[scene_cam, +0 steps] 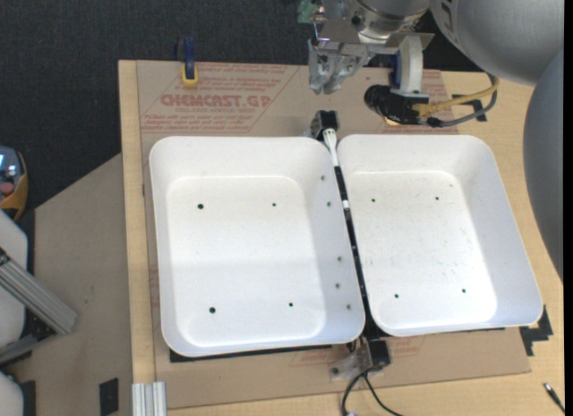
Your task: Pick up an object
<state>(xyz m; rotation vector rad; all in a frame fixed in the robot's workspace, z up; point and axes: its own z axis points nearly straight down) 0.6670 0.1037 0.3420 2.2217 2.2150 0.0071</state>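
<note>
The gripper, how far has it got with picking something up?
Nothing looks done: the gripper hangs above the bench's far edge, beyond both bins. In hand: I can see no object in it. Left: the whole pick, though the left bin and right bin show just small dark spots.

Bins (242,253) smooth white plastic, slight sheen; board (233,92) matt brown cardboard; tool (329,70) bare shiny metal

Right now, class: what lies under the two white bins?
Under the left bin and right bin lies a brown board with red lettering. Its middle is covered by the bins.
</note>
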